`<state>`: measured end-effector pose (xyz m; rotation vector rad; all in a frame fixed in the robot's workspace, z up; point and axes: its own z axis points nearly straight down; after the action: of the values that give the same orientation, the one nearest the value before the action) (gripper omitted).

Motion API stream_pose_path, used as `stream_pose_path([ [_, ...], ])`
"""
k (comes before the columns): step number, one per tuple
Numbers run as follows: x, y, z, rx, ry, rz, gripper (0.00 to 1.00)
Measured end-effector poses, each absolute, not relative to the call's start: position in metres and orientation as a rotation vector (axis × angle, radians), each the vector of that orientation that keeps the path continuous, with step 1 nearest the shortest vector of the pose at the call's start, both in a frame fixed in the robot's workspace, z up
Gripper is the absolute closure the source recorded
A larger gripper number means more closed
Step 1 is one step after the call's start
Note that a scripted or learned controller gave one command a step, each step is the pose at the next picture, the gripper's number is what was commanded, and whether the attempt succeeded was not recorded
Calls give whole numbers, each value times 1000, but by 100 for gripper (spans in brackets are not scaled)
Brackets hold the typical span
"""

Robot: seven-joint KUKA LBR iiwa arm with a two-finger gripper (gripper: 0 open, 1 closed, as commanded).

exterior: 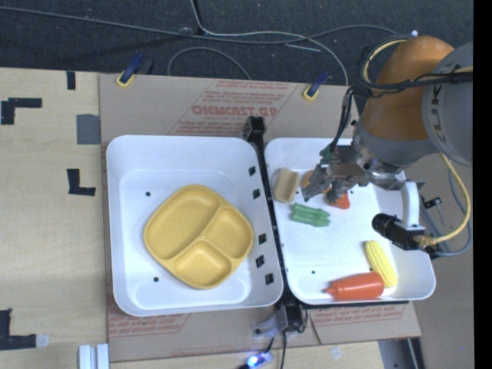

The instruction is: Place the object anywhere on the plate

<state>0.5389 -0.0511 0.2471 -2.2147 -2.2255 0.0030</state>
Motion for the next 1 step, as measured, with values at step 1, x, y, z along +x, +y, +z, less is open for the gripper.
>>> stream_pose_path([
  [1,550,-6,245,-2214,-2227,1,100],
])
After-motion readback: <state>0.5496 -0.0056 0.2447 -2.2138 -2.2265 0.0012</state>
